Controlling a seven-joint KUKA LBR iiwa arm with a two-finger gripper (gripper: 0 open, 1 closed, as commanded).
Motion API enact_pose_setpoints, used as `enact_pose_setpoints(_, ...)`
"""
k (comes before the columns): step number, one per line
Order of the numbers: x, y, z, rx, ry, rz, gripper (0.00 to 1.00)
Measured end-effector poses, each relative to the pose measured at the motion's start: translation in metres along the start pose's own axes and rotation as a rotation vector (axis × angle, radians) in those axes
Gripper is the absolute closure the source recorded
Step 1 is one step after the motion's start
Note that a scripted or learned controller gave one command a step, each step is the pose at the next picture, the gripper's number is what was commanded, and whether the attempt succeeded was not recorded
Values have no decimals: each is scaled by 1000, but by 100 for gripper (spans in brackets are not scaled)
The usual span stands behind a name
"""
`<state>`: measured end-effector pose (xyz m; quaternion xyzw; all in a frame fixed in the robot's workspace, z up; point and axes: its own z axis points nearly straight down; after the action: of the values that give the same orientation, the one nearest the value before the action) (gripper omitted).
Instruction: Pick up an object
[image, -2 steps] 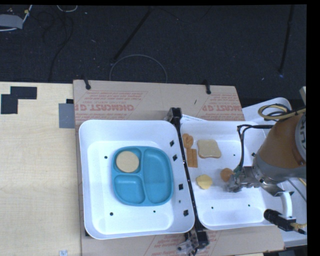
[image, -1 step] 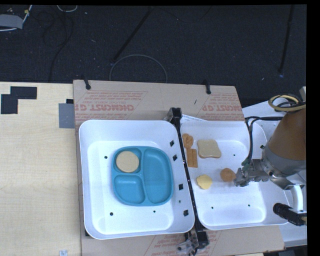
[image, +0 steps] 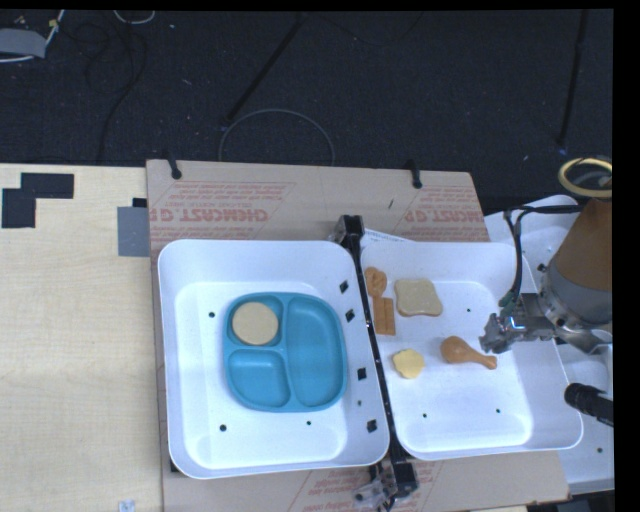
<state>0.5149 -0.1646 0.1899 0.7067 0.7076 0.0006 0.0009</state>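
The right bin (image: 470, 425) holds several food pieces: a tan toast slice (image: 417, 297), a brown chicken drumstick (image: 466, 352), a small yellow piece (image: 407, 363), an orange strip (image: 383, 316) and a small brown piece (image: 374, 280). My gripper (image: 497, 333) hangs at the bin's right side, just right of the drumstick's thin end, with nothing seen between its fingers. In the left bin (image: 195, 270) lies a blue sectioned tray (image: 300, 365) with a round tan cookie (image: 254, 323) in its upper left section.
The arm's grey body and orange band (image: 590, 250) stand over the right bin's right rim. A central divider with black clips (image: 362, 340) separates the bins. Cardboard (image: 300, 205) lies beneath them, and a wooden bench top (image: 70, 340) spreads to the left.
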Motion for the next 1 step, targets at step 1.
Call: enact_pose_setpoints(1,-1,4,-45,0,0,0,100)
